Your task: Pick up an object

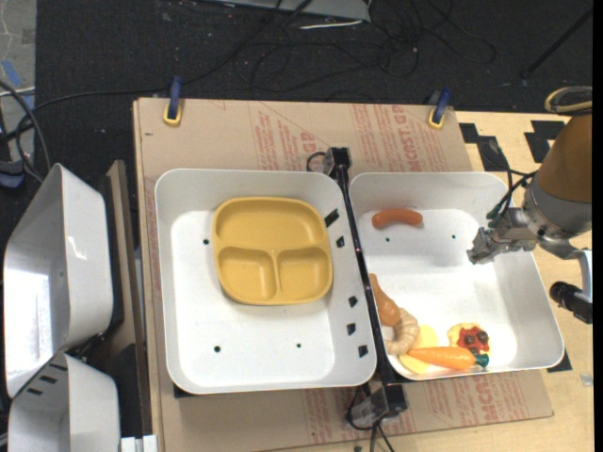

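In the right bin (443, 191) a reddish sausage (397, 218) lies near the back wall. At the bin's front lie a tan croissant-like piece (394, 316), an orange carrot (441, 356) and a small pizza slice (469, 336) on a yellow patch. My gripper (490, 244) hangs at the bin's right side, well right of the sausage and above the front pile. Nothing shows between its fingertips.
The left bin (179, 347) holds a yellow divided plate (273, 250). A black divider strip (356, 262) runs between the bins. Cardboard (283, 125) covers the bench, with clamps at the back edge. White tubs (57, 262) stand far left.
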`<state>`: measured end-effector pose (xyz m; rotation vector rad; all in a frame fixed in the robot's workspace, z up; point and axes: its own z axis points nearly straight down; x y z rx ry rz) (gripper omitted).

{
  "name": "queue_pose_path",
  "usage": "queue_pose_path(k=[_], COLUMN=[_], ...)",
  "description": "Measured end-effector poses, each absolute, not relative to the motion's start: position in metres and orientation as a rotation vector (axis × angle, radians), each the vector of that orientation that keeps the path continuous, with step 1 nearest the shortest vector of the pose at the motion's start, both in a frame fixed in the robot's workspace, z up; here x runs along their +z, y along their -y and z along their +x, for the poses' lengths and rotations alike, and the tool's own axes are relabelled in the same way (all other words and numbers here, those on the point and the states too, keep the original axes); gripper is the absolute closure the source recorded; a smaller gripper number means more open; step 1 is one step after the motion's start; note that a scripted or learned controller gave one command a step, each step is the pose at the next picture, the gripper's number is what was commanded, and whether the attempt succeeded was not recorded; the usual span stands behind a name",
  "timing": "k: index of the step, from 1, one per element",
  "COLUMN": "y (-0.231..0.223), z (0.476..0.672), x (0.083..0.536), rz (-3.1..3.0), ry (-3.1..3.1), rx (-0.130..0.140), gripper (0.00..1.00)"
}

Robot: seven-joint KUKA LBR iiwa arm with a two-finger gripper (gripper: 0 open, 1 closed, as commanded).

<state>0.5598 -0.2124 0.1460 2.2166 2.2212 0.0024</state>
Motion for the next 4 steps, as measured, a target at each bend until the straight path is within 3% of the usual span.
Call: queue_pose_path(k=[2, 3, 4], y=[0.205, 0.152, 0.089], z=[0.554, 0.565, 0.560], x=[0.225, 0.219, 0.221], rz=[2.215, 2.213, 2.214], ry=[-2.223, -2.231, -2.231], rx=[0.002, 0.002, 0.000], gripper=[1.00, 1.00, 1.00])
